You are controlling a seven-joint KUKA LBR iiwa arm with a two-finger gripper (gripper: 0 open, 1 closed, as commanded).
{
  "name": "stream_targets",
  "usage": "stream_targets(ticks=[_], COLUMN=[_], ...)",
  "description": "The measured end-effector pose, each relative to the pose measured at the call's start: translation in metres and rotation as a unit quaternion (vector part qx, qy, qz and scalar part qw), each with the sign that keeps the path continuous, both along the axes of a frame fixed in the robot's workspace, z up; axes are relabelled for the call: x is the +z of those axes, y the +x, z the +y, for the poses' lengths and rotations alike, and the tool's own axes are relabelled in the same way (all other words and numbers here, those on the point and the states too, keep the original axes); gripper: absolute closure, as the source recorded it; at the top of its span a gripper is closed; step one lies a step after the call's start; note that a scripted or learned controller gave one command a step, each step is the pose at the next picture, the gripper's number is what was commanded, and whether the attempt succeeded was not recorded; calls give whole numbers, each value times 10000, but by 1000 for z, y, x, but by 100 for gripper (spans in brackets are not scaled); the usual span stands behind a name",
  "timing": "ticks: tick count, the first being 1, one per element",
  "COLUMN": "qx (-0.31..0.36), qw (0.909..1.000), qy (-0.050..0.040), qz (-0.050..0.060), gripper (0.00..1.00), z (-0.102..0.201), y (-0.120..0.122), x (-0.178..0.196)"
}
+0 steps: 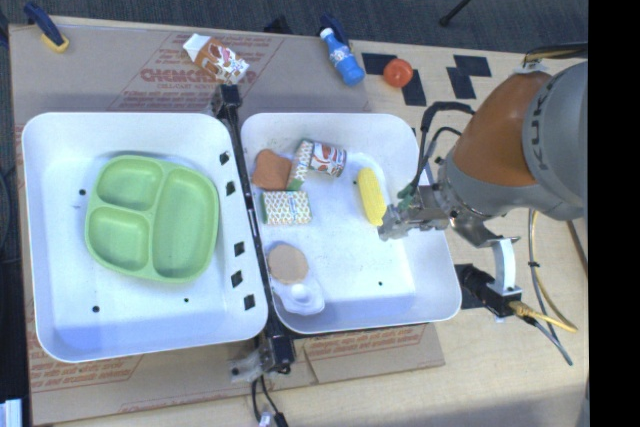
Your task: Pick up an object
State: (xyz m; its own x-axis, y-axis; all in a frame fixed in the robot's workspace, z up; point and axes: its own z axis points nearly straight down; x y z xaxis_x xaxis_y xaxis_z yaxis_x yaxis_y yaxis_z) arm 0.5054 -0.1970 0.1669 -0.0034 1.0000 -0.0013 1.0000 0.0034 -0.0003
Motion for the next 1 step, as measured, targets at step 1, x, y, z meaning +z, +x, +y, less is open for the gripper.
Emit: stream_targets(ticks=[1], qx=[5], qw=[10000], qy=[7], qz=[5], gripper=[0], z=[1], y=[0], x=[-1])
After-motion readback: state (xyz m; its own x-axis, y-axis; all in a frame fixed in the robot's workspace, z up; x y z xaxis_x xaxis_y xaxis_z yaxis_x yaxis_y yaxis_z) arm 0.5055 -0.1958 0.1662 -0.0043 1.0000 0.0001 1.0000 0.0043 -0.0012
